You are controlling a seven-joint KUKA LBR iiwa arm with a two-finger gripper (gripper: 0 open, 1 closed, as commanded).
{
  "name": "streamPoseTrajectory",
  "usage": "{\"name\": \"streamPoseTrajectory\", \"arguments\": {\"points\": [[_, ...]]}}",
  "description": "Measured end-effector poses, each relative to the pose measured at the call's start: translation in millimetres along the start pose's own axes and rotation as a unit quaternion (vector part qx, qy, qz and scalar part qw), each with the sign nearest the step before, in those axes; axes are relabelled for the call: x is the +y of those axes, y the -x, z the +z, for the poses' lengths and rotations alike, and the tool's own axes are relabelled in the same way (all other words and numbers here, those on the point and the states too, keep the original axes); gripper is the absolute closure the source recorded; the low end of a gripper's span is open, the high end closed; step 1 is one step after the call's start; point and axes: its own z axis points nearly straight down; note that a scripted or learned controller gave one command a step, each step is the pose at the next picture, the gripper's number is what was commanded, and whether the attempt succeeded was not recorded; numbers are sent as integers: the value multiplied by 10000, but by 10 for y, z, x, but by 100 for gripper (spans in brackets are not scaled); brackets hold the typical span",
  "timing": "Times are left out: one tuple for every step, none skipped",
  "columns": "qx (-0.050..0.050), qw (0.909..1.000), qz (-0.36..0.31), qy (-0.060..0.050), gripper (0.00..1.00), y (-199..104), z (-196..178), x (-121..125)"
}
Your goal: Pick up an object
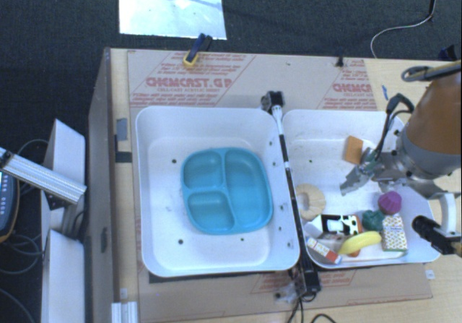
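Claw [359,178] hangs spread, holding nothing, above right bin [317,134]. Purple ball [390,202] just beside it; we'd centre over it, then descend straight.

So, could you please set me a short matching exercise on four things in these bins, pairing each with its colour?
Things:
1. divided tray in the left bin
2. ball in the right bin
3. banana
4. block near the right bin's far wall

Colours:
A. yellow
B. orange
C. light blue
D. purple

Pairs: 1-C, 2-D, 3-A, 4-B
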Motion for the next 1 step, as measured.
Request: {"name": "streamPoseTrajectory", "arguments": {"points": [[0, 10000, -4, -6, 0, 554, 586, 1644]]}}
